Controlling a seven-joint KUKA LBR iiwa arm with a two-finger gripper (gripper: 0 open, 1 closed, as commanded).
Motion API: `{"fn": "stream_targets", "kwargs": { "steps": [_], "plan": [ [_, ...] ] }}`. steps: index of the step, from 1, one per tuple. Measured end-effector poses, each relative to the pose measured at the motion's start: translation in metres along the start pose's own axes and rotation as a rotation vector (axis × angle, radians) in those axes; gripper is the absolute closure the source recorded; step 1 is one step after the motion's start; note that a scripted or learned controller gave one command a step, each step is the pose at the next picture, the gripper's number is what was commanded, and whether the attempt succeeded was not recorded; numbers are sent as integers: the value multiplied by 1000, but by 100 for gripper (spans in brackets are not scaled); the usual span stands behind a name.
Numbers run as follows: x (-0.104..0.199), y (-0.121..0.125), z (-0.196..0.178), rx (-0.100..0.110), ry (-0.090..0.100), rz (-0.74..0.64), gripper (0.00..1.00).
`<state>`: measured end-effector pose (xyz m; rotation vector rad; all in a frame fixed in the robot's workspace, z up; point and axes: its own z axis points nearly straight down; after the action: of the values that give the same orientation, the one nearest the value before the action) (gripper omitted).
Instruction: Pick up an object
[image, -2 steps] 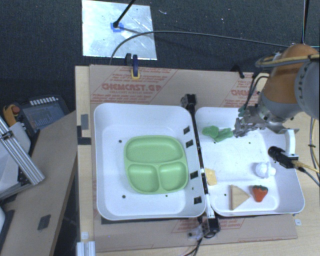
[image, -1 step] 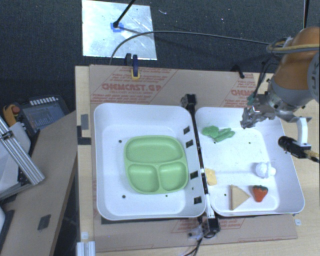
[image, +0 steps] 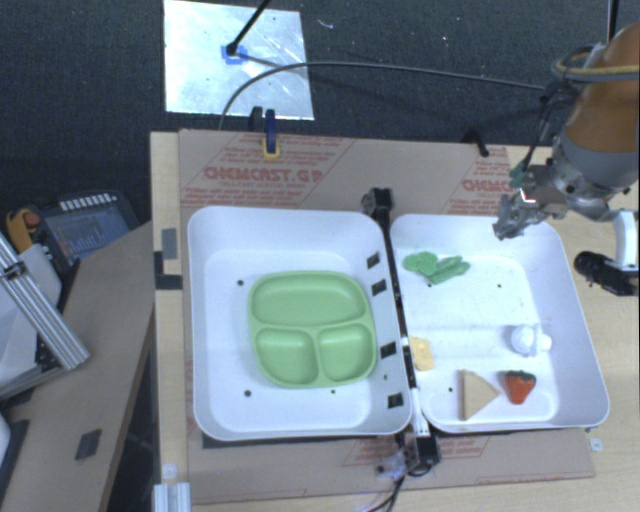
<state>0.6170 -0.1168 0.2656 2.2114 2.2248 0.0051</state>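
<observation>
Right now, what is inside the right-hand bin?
The right bin holds green leafy pieces, a white object, a strawberry, a tan wedge and a yellow piece whose left side the divider partly covers.

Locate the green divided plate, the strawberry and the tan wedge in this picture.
green divided plate (image: 305, 300), camera view, on its upper compartment.
strawberry (image: 518, 387), camera view, on its red body.
tan wedge (image: 475, 394), camera view, on its flat top face.

I work in a robotics lab: my desk (image: 170, 330) carries taped cardboard (image: 300, 170), trailing cables (image: 400, 68), and aluminium framing (image: 40, 315) (plus a control pendant (image: 85, 230)).
</observation>
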Motion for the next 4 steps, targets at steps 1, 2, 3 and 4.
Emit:
{"fn": "stream_targets", "kwargs": {
  "steps": [1, 2, 3, 4],
  "plan": [
    [0, 1, -35, 0, 0, 0, 100],
    [44, 0, -15, 4, 2, -1, 100],
    [94, 9, -10, 3, 3, -3, 100],
    [152, 11, 11, 6, 3, -4, 100]
  ]
}}
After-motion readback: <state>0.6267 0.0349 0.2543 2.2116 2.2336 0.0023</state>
